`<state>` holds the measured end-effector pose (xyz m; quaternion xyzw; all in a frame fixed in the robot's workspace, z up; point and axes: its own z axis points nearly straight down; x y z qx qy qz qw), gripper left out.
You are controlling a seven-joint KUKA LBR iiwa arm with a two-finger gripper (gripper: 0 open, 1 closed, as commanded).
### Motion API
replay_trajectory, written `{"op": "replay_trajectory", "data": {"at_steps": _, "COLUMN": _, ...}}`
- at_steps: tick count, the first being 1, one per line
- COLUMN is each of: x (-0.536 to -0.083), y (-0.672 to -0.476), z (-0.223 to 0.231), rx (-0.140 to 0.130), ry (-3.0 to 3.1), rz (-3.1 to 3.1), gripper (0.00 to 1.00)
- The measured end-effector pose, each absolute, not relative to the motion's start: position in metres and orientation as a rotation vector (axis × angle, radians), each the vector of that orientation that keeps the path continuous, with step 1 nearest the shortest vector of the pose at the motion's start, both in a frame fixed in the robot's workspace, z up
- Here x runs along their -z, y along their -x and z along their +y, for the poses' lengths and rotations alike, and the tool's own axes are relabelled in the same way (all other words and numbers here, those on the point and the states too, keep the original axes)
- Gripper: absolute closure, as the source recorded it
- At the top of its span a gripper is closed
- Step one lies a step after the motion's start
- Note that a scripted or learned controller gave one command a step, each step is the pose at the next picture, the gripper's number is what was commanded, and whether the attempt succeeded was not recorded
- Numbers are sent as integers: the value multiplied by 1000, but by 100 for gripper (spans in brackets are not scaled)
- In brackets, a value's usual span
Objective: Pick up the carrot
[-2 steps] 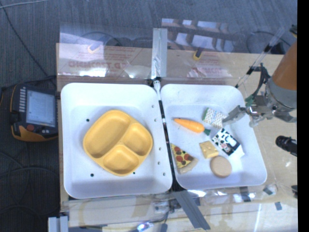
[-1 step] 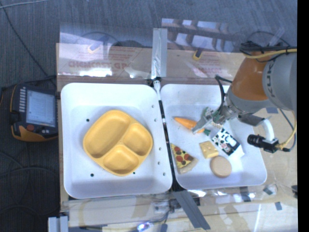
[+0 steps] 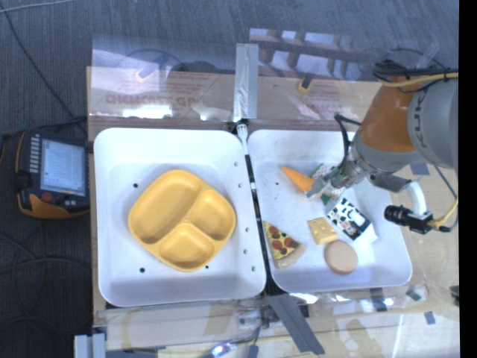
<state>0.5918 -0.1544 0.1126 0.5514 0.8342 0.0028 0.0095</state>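
One carrot (image 3: 297,178) lies in the right bin (image 3: 395,274), upper left of its floor — the gripper (image 3: 326,182) is down at its thick end, touching or just beside it. Whether the gripper is spread or pinching cannot be told. Step judged: closing for the grasp; next, a firm pinch, then lift — pizza slice (image 3: 282,245) and cracker (image 3: 323,230) lie nearby.

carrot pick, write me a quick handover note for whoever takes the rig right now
Gripper: low in the right bin, at the thick end of the carrot; grip cannot be judged from this view.
Carrot: lying on the right bin floor, upper left area, tip pointing up-left, not lifted.
Nearby: cracker, round cookie and pizza slice lie below it. Yellow divided plate sits in the left bin.
Done: approach to the carrot.
Left: confirm a grip, lift the carrot.
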Motion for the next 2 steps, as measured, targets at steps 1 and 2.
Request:
{"op": "replay_trajectory", "data": {"at_steps": 1, "x": -102, "y": -583, "z": -153, "rx": -2, "ry": -1797, "rz": 2574, "gripper": 100}}
{"op": "replay_trajectory", "data": {"at_steps": 2, "x": -211, "y": -596, "z": -101, "rx": 0, "ry": -1654, "rz": 2669, "gripper": 100}}
